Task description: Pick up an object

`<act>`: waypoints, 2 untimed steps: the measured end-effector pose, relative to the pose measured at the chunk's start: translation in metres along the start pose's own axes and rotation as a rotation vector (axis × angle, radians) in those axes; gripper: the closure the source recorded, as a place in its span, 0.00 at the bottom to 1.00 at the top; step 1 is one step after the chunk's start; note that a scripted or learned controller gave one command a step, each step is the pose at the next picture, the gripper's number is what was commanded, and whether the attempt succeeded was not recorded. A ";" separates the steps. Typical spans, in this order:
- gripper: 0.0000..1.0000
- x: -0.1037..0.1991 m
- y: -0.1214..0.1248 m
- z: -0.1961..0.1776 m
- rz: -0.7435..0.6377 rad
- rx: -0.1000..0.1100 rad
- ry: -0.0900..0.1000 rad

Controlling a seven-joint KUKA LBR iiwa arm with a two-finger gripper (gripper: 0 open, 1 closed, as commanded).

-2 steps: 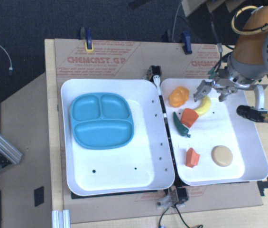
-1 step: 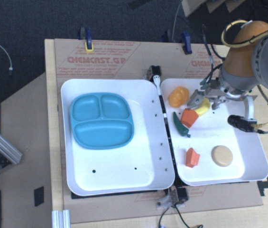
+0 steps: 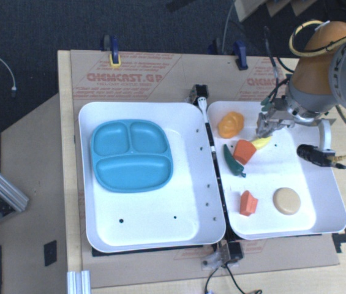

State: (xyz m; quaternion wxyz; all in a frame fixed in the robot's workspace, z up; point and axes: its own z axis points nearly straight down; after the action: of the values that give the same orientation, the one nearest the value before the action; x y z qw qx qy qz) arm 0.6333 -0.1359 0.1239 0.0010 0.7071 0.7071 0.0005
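My gripper [image 3: 269, 126] hangs low over the back of the right bin [image 3: 319, 222], reaching in from the right. Just below and left of it lies a small yellow piece [image 3: 261, 143], touching an orange-red block [image 3: 244, 151]. A dark green pepper-like piece [image 3: 234, 163] lies along the left side of that block. An orange-yellow lumpy toy [image 3: 231, 124] rests to the left of the gripper, near the bin's back left corner. Nearer the front are a small red block [image 3: 248, 203] and a beige round disc [image 3: 287, 201]. Nothing shows between the gripper and the bin floor.
The left bin [image 3: 154, 225] holds a blue divided plate [image 3: 133, 155] in its back half. A black rail with clips [image 3: 212, 158] runs between the two bins. Clamps [image 3: 114, 57] grip the bench's back edge.
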 end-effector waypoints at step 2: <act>1.00 -0.012 0.005 -0.095 -0.001 -0.005 -0.002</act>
State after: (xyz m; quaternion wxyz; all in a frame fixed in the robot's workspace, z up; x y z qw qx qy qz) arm 0.6377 -0.1476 0.2184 0.0035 0.7069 0.7073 0.0017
